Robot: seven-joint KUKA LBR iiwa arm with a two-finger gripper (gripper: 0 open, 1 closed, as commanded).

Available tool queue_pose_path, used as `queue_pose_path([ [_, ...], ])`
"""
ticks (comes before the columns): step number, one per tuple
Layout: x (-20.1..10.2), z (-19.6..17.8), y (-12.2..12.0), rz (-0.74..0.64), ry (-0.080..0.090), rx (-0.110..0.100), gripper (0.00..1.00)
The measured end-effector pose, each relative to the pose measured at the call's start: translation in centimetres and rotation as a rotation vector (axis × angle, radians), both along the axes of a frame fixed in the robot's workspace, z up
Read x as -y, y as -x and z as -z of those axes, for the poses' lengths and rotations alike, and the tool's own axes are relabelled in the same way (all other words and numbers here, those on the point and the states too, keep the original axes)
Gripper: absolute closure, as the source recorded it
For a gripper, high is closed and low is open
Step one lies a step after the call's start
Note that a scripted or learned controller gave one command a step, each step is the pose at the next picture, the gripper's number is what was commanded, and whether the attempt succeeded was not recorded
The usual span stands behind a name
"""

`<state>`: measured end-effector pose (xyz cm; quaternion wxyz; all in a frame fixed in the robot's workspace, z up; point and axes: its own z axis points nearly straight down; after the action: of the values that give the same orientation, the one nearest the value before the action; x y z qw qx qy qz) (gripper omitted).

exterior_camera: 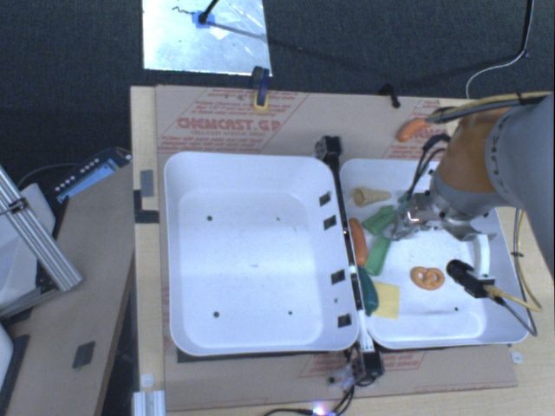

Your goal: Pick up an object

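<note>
Hand [406, 219] sits low inside the right bin [442, 319], toward the bin's middle. Whether it is open or closed cannot be told from this angle, and nothing can be seen held in it. The desk [225, 124] carries the right bin, with the left bin [251, 258] touching its left wall. The arm [512, 159] reaches over the right bin's right rim, and its orange band [464, 154] hangs above the bin's far right part.

All but one of the loose things lie in the right bin, mostly along its left side:

- An upper green piece [379, 222] lies tilted just left of the hand. Whether the two touch is unclear.
- A lower green piece [378, 254] lies nearer the bin's front.
- An orange carrot-shaped piece [357, 241] lies lengthwise against the bin's left wall.
- A teal piece [370, 295] lies in the bin's front left corner.
- A yellow square [387, 301] lies flat just beside the teal piece.
- A pale wedge [373, 196] rests near the bin's far wall.
- A brown pretzel [426, 277] lies alone on the bin's floor, near its middle and toward the front.

An orange sausage-shaped piece [414, 130] lies on the desk, just beyond the right bin's far rim.
</note>
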<state>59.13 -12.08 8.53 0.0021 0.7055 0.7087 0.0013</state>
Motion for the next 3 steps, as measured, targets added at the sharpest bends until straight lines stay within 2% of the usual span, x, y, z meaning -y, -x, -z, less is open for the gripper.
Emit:
queue_pose_path([
  [1, -3.8, 0.1, 7.2, 0.003, -0.003, -0.009, 1.00],
  [2, -9.6, -10.5, 0.7, -0.006, -0.001, 0.007, 1.00],
  [3, -12.0, -10.8, -8.0, -0.002, -0.001, 0.004, 1.00],
])
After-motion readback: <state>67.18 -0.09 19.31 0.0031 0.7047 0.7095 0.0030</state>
